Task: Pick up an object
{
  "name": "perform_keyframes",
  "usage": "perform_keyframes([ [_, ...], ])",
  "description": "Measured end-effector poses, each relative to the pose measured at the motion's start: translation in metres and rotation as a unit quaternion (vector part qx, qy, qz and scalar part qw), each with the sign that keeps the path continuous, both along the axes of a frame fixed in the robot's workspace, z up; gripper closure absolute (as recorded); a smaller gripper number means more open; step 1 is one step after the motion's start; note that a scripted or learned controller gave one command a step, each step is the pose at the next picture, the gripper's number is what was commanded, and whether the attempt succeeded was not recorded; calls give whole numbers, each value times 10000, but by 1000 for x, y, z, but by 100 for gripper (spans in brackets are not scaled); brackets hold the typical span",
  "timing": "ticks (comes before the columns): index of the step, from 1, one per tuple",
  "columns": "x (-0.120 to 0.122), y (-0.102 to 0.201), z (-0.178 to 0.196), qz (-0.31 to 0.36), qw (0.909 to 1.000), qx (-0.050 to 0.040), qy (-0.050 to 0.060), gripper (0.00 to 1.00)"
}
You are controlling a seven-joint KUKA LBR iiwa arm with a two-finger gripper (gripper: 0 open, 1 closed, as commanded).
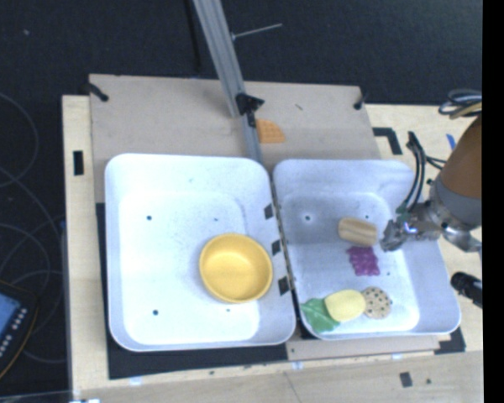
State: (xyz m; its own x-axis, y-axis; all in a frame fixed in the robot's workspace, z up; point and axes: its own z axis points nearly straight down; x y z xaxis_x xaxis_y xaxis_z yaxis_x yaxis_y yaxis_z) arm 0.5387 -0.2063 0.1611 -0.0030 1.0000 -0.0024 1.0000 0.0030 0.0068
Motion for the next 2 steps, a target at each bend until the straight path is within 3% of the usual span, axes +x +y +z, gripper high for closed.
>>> perform_keyframes([
  [2,-1,-4,75,9,10000,1,4,100],
])
